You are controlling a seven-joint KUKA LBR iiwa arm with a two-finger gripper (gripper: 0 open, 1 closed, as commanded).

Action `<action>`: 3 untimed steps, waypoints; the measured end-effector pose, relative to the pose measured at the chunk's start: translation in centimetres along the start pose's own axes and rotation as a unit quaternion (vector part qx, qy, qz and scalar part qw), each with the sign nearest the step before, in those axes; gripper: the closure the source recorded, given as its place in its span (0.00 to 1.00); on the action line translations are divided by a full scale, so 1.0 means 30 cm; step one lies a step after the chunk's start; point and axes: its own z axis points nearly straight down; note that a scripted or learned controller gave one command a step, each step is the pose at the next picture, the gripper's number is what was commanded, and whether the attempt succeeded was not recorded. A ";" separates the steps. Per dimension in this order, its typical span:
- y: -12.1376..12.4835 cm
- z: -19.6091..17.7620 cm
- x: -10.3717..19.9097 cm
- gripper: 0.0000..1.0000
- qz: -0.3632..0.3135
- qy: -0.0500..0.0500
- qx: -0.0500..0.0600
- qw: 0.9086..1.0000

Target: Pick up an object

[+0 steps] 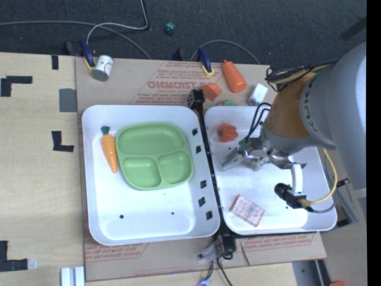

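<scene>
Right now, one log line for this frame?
phase: reaching | claw: low in right bin, nothing between fingers | nearest: tomato | also: pink packet | left bin: green tray, carrot

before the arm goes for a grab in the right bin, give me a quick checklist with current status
1. Gripper inside the right bin: ok.
2. Nothing between the fingers yet: ok, they look spread and bare.
3. Nearest target, the small red-orange toy, lies apart from the fingertips: ok, not touched.
4. Pink packet lies flat near the front wall, free of the arm: ok.
5. Cable near the wrist clear of the objects: ok.
6. Height of the gripper above the bin floor: cannot tell.
</scene>
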 end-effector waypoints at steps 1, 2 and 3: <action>0.178 0.001 0.003 0.00 0.000 -0.001 0.000 1.000; 0.324 0.005 0.015 0.00 0.000 0.000 0.001 1.000; 0.324 -0.029 0.014 1.00 0.000 -0.002 0.001 1.000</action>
